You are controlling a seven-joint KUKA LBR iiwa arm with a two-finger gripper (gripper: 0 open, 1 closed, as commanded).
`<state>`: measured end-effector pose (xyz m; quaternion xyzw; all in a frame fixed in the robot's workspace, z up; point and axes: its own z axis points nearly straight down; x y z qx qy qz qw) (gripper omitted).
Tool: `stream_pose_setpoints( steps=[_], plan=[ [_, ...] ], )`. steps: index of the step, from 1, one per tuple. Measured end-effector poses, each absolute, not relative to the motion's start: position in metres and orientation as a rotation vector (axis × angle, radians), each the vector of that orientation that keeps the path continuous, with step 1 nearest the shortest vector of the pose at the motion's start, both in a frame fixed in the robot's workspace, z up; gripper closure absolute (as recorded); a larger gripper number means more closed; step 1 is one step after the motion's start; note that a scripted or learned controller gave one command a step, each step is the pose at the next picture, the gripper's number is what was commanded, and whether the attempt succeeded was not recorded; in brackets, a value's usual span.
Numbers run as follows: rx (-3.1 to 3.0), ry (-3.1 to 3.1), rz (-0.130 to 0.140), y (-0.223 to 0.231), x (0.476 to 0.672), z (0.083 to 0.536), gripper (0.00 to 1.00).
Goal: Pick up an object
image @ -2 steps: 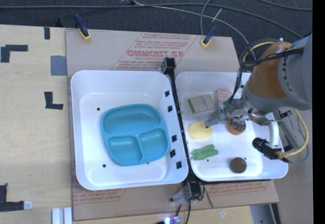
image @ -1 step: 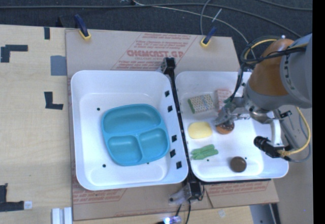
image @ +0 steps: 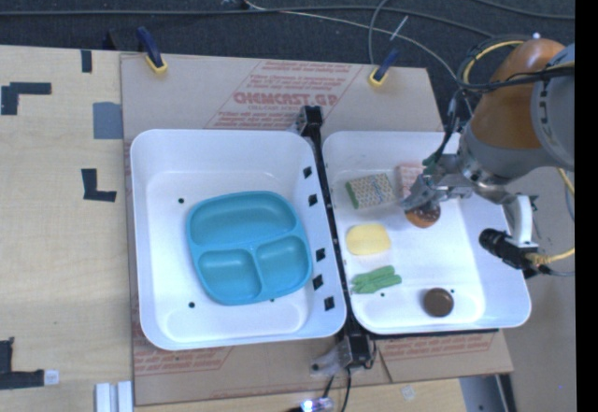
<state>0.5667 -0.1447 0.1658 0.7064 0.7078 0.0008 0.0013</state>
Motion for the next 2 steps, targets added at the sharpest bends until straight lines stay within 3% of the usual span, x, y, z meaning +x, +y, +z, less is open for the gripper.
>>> stream_pose_setpoints(
  steps=[2],
  plan=[
    [2.217,2.219,0.002,-0.164,0.571,0.268,1.0]
  ],
)
